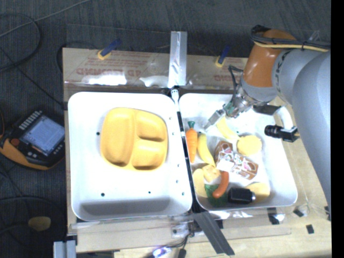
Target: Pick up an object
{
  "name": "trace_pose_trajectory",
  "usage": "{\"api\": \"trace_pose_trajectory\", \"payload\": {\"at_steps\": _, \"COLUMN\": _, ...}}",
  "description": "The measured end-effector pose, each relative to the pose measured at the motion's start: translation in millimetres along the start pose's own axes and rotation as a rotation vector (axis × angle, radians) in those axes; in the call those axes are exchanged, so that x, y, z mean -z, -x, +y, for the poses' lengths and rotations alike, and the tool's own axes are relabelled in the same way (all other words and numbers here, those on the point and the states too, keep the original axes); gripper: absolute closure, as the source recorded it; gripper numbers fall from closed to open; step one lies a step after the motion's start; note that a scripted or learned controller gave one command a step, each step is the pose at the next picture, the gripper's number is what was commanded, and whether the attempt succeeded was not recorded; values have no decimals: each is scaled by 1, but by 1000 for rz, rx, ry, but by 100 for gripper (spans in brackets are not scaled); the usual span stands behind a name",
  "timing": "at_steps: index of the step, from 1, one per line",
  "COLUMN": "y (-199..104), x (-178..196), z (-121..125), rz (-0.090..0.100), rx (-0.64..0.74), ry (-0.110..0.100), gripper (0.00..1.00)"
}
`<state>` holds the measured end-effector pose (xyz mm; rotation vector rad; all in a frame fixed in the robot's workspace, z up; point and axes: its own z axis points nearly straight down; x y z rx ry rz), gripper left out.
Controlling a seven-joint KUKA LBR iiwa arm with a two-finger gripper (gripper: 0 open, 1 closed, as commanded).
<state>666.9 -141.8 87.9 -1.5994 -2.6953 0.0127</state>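
My gripper (221, 115) hangs low over the back of the right bin (285, 168), just above a pale yellow wedge (226, 128). Nothing shows held in it. The bin holds a heap of toys: an orange carrot (191, 143) along the left wall, a yellow banana-like piece (204, 149), a round yellow piece (250, 144), a printed red-and-white packet (237, 163), a red sausage-like piece with a green end (221, 184) and a black object (241, 195) at the front.
In the left bin (86, 198) lies a large yellow divided plate (133, 137). A raised divider (183, 144) separates the bins. The grey arm with its orange band (263, 63) fills the back right. A handheld pendant (37, 138) lies on the floor at left.
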Motion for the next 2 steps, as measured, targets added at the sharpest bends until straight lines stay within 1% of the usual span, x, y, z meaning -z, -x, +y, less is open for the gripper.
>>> {"api": "trace_pose_trajectory", "payload": {"at_steps": 1, "y": 1, "x": 12, "z": 3, "rz": -10, "rx": 2, "ry": 12, "gripper": 100}}
{"api": "trace_pose_trajectory", "payload": {"at_steps": 2, "y": -61, "x": 123, "z": 34, "rz": -4, "rx": 88, "ry": 12, "gripper": 100}}
